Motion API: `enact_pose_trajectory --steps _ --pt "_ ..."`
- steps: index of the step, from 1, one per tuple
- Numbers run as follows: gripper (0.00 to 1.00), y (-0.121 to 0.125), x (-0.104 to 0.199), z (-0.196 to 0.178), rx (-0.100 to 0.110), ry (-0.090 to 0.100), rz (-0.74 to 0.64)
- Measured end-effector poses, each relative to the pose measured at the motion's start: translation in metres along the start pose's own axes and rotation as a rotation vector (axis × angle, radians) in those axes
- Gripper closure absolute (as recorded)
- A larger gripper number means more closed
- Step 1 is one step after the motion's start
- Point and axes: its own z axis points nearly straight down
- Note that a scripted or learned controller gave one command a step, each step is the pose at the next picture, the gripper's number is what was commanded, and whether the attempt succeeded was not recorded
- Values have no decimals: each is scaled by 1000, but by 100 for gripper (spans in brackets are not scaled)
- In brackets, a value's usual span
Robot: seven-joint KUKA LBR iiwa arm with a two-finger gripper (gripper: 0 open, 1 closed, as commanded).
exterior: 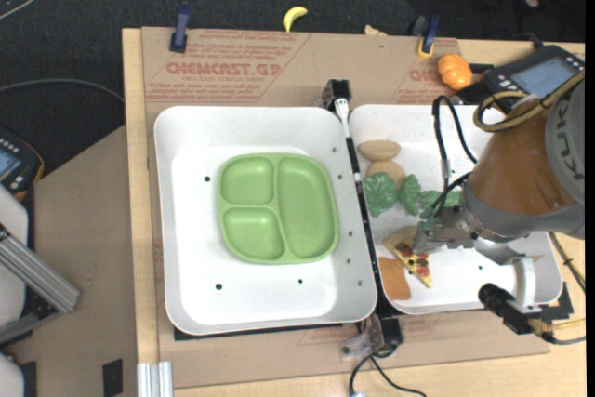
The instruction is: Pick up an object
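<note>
Camera view: end effector [429, 235] above pizza slice [415, 261], right bin [465, 297].

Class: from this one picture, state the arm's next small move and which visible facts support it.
Probably lower the gripper slightly: it hangs over the right bin, right above the pizza slice and beside the green leafy toy, with nothing seen held.

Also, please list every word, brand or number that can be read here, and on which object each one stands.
"CHEMCAST G P": large red print on the brown board behind the left bin.
Smaller red lines above and below it: too blurred to read.
Red print on the board behind the right bin: partly covered, unreadable.
Letters on the arm, at the right edge: cut off, unreadable.
</note>
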Motion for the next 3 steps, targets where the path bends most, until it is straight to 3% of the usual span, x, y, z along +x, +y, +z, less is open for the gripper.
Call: enact_pose_trajectory --steps 1,2,3 --pt "100 0 0 3 0 0 0" --pt "100 2 99 -83 -12 2 -13" --pt "100 4 141 -290 -24 2 -8"
